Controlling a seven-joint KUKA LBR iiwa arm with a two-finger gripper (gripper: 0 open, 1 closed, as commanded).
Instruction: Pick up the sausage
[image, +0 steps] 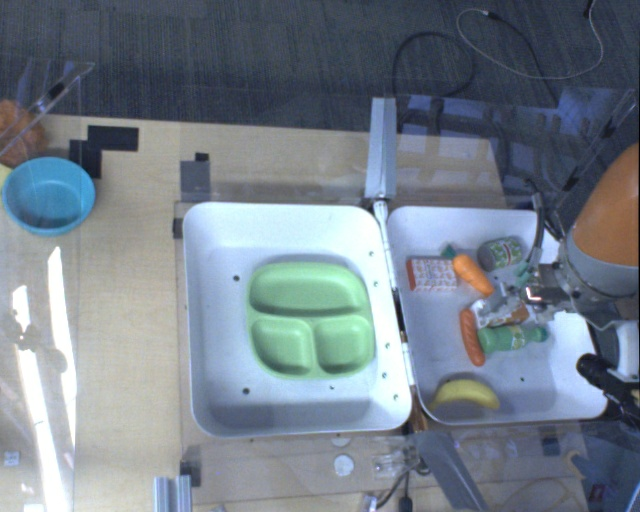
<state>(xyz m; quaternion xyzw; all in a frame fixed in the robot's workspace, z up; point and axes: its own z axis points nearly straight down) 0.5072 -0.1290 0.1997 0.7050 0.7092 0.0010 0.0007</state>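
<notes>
On the bench, from largest to smallest:

Left bin (200, 300): a green divided tray (310, 318) is held in its middle, with three compartments, and nothing is seen in any of them.

Right bin (430, 330): the loose items are gathered here, and the arm's working end is seen over its right half.

Arm (612, 225): it is brought in from the right, with the orange band seen above the grey wrist.

Gripper (503, 307): it is held low over the middle of the right bin, just to the right of the sausage; whether the fingers are spread or closed cannot be told, and nothing is seen held between them.

Banana (466, 394): it is laid near the front wall of the right bin.

Green bottle (512, 338): it is laid on its side just under the gripper, touching or nearly touching the sausage's lower end.

Sausage (470, 336): the reddish piece is laid lengthways left of the gripper, between the carrot and the banana.

Carrot (471, 273): it is laid aslant above the sausage, beside a small printed box (432, 274).

Can (500, 251): it is laid towards the back of the bin.

Step in hand: the approach is judged under way; no grasp is made yet.

Next move: a small shift leftwards is called for, so that the sausage alone is straddled, with the bottle kept clear.
</notes>
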